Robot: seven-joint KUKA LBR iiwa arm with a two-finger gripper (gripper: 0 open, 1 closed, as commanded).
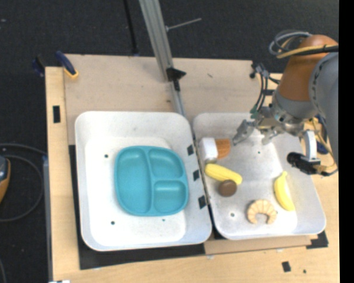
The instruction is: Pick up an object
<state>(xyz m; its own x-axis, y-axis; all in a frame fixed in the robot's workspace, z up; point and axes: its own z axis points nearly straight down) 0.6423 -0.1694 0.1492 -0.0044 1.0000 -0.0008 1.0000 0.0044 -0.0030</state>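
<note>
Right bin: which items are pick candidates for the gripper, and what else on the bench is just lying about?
Pick candidates, all in the right bin:
- banana by the divider
- banana on the right side
- croissant
- brown round piece
- white and orange cylinder

Lying about:
- teal divided plate in the left bin
- gripper is open, holding nothing

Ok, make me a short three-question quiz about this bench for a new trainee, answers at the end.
1. True or false: the teal divided plate lies in the left bin.
2. How many bananas are in the right bin?
3. Which item lies nearest the gripper? A: croissant; B: orange-and-white cup; C: brown ball.

Key:
1. True.
2. Two, one by the brown ball and one at the right.
3. B.
</note>
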